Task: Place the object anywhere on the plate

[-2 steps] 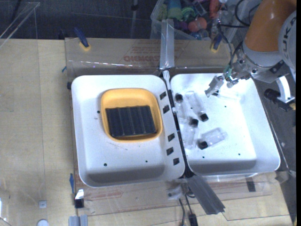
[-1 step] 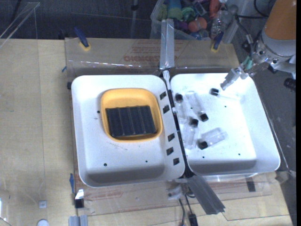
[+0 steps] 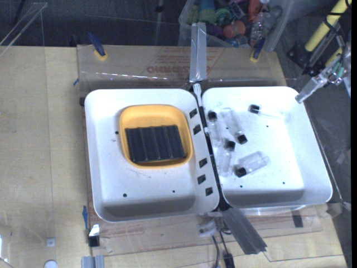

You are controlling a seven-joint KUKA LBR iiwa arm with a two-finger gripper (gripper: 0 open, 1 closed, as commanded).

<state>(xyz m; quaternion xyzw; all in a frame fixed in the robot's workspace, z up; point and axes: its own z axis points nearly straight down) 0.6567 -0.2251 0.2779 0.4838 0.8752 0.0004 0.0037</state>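
A yellow-orange plate with rounded corners lies in the left bin. A dark, ridged rectangular object rests flat on the plate, covering most of its middle. My gripper hangs at the upper right, above the far right corner of the right bin, well away from the plate. Nothing shows in its grasp. Only its slim grey tip and a bit of the wrist are in the picture.
Several small clear bottles with black caps lie in the right bin, among them one near the front and one near the back. A divider separates the bins. A tub of colourful toys stands behind.
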